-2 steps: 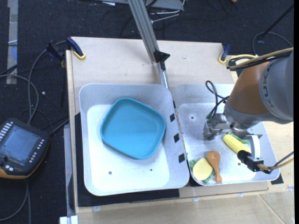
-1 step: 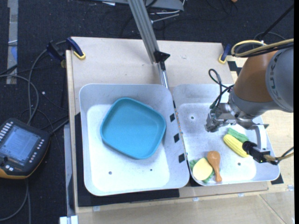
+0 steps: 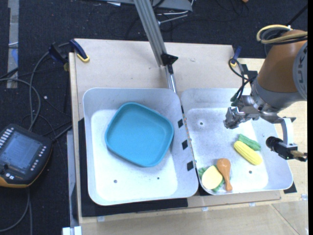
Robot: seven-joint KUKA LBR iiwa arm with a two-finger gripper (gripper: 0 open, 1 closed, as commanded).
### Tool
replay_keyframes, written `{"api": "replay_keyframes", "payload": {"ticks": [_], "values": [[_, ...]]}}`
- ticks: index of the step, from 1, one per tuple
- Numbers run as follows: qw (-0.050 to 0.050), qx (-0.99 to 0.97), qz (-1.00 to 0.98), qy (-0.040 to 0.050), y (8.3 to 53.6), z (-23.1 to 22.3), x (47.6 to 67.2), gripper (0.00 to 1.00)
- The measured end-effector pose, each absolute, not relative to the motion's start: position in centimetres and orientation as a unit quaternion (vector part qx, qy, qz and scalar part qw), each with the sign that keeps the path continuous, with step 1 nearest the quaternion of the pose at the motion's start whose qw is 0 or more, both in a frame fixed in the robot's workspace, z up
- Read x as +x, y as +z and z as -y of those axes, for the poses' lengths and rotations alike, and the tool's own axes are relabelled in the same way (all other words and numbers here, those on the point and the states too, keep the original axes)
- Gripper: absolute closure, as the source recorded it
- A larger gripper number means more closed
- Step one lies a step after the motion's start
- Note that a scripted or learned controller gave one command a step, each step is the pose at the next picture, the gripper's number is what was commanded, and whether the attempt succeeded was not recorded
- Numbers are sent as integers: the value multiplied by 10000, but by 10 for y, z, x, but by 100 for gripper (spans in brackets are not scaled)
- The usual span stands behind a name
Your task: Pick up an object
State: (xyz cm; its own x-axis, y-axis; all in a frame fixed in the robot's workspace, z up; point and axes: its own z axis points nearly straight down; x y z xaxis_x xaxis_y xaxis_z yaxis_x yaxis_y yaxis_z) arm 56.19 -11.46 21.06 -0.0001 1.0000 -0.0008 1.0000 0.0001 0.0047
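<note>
So the gripper (image 3: 234, 118) is hung over the right bin (image 3: 210, 131), up near its middle. Whether it's spread or pinched can't be told from this angle, and nothing is seen in it. The likely targets are bunched in the near corner: a toy corn cob (image 3: 248, 152) just below it, then a drumstick (image 3: 224, 170) and a yellow slice (image 3: 212, 177). The blue plate (image 3: 139, 134) is parked in the left bin (image 3: 98, 131), probably too wide to be grabbed.
</note>
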Motion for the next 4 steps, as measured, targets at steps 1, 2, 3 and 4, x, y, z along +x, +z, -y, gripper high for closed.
{"api": "replay_keyframes", "payload": {"ticks": [1,2,3,4], "values": [[5,7070,-7072,4,226,115,562,100],[-6,7058,-7084,-1,219,68,556,100],[1,7055,-7087,4,232,17,547,100],[-4,7054,-7088,5,243,-36,534,100]]}}
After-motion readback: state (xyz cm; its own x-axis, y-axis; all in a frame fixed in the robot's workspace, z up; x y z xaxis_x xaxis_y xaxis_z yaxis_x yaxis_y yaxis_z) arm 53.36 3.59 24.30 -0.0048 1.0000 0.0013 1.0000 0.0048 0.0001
